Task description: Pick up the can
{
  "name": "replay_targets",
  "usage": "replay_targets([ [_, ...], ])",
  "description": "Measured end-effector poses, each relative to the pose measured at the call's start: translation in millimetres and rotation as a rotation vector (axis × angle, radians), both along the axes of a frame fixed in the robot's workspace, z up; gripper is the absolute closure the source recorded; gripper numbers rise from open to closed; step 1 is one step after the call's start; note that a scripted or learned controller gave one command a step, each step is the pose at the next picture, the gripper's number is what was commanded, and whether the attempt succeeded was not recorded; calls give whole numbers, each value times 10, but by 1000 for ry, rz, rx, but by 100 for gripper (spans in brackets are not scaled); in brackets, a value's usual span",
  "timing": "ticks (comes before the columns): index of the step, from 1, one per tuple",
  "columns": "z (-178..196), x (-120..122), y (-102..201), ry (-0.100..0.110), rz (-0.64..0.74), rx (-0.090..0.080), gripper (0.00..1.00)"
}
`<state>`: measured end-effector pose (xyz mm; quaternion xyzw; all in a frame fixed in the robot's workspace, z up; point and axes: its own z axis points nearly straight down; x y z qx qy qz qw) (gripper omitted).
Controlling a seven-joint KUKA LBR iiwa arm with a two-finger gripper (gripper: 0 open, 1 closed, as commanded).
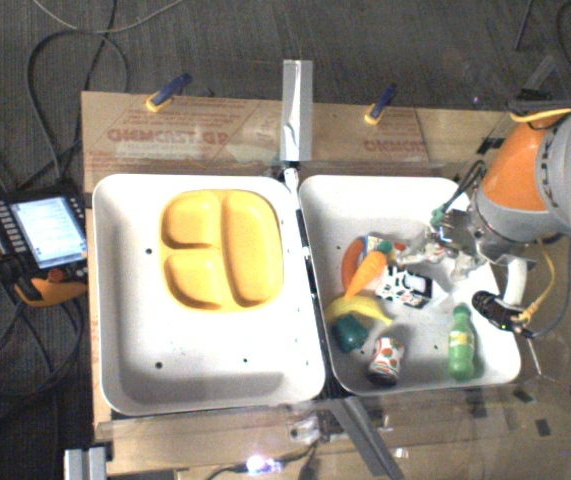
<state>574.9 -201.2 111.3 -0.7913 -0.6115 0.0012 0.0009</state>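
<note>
Nearest us, at the near edge of the right-hand white bin [505, 368], lies the small red-and-white printed can [386, 358], tipped over with its long axis running near to far. Just right of it stands a green plastic bottle [460, 343]. Farther back and well to the right hovers the metal gripper [443, 250]; we cannot tell how its jaws stand.

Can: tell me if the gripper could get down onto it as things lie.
Probably yes. The can lies in the right bin with nothing on top; a teal cup crowds its left. The gripper hovers further back.
</note>
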Motion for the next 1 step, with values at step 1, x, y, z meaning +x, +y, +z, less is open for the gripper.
replay_targets([
  [1,-152,227,-77,-16,8,9,0],
])
